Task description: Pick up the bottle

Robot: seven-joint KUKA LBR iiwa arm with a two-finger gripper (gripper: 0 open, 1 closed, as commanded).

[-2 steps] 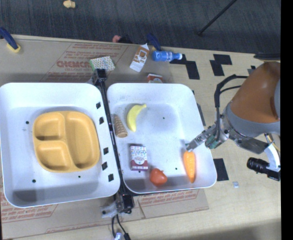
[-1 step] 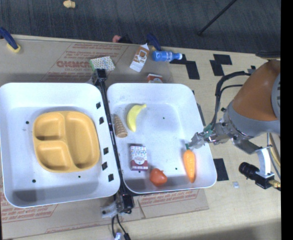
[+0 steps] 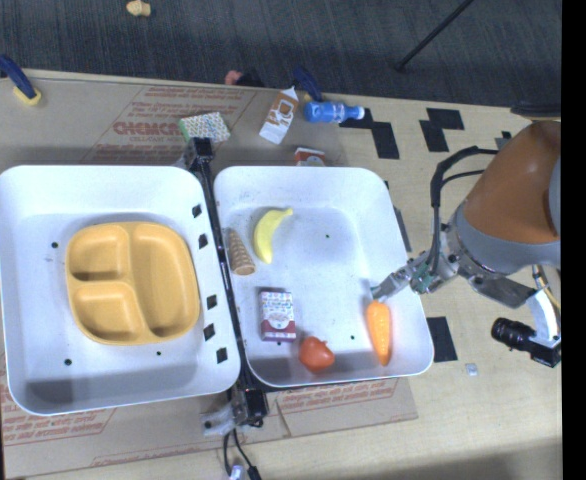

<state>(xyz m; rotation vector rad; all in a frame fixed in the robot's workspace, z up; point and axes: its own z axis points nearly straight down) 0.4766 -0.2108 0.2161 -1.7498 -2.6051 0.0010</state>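
The gripper [image 3: 385, 288] hangs over the right edge of the right bin [image 3: 313, 183], just above the carrot [image 3: 379, 331], and nothing lies between its fingers, though whether they are spread or closed I cannot tell; the task looks to be at its very start, with the reach not yet made. The bottle [image 3: 331, 113] lies on its side on the bench [image 3: 473, 408] beyond the far edge of that bin, near its far right corner, well apart from the gripper; it is small, blue-bodied with a paler cap end pointing right; the next move calls for travel out of the bin to that far side and a descent across the bottle's body.
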